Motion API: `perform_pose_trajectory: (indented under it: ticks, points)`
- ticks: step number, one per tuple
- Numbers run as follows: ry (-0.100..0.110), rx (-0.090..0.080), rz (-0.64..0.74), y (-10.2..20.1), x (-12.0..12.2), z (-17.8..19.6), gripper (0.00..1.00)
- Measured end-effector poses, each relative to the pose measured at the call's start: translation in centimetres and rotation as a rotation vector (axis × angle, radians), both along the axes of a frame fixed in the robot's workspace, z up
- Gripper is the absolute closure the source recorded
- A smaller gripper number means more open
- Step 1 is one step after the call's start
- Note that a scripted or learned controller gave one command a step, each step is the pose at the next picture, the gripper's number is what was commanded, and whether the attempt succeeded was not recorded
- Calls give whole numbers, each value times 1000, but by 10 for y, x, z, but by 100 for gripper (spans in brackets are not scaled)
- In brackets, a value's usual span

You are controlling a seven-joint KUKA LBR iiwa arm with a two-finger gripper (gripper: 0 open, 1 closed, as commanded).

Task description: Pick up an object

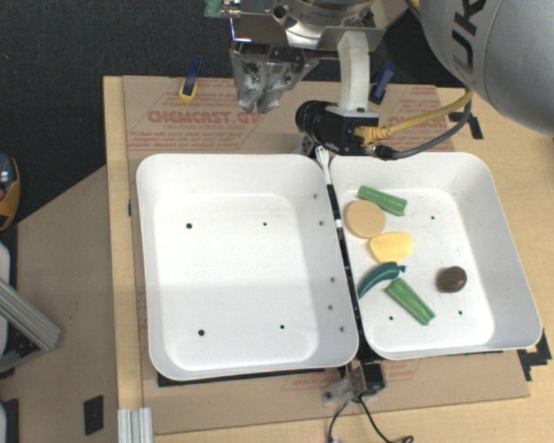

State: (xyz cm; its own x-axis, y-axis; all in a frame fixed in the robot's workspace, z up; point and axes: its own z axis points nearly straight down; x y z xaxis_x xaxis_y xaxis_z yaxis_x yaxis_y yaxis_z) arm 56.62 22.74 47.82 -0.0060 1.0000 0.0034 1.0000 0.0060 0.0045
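Pincer [263,95]: hung beyond the far edge of the left bin [157,247]; grip state could not be determined; nothing visible between its tips.
Objects: tan disc [364,220], yellow piece [391,245], green pieces [381,200], brown ball [451,280], all in the right bin [499,247].
Progress: judged not started; approach, grasp and lift remained.

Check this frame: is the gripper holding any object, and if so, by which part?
Nothing is held. The gripper hangs above the cardboard behind the left bin, with no object between its fingers.
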Motion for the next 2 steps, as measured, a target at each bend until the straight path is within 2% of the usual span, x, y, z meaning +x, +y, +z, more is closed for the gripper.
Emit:
perform_pose_trajectory:
  ticks: [1, 2]
  points:
    - [-3, 1, -3, -3, -41, 62, 100]
    - [9, -4, -5, -3, -55, 41, 100]
